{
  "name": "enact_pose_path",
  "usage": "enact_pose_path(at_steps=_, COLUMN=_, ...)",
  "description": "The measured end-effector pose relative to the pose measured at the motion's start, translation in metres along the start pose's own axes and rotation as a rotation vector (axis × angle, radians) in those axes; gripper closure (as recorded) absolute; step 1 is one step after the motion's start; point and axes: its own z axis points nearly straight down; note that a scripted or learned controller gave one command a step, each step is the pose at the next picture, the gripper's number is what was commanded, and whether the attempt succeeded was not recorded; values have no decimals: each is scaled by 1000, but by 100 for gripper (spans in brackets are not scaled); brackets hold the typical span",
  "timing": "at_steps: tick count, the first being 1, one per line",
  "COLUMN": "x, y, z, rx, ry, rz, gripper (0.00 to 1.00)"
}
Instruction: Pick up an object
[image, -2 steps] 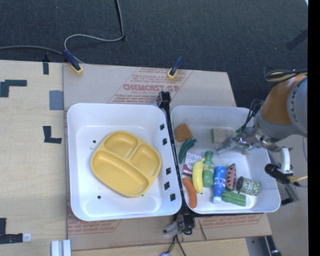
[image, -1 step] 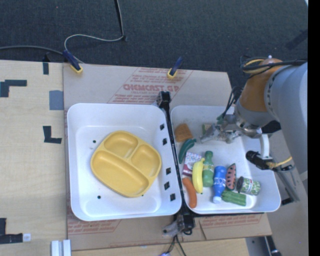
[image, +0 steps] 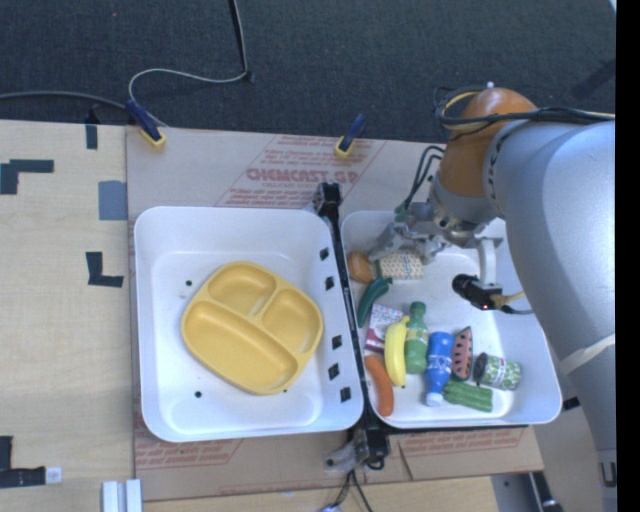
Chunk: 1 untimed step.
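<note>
In the right bin, near its far left corner, we see a pale corn cob lying just under the jaws; we cannot tell whether they are open or closed. Beside it lie an orange ball and a green pepper. The left bin on the tabletop holds 1 yellow tray.

Dark grey carpet floor, light wooden bench, brown cardboard sheet, black cable trailing across the carpet
</note>
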Motion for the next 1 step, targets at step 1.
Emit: enact_pose_path(at_steps=1, x=0, y=0, z=-10, rx=1, ry=-3, rz=-1, gripper=100)
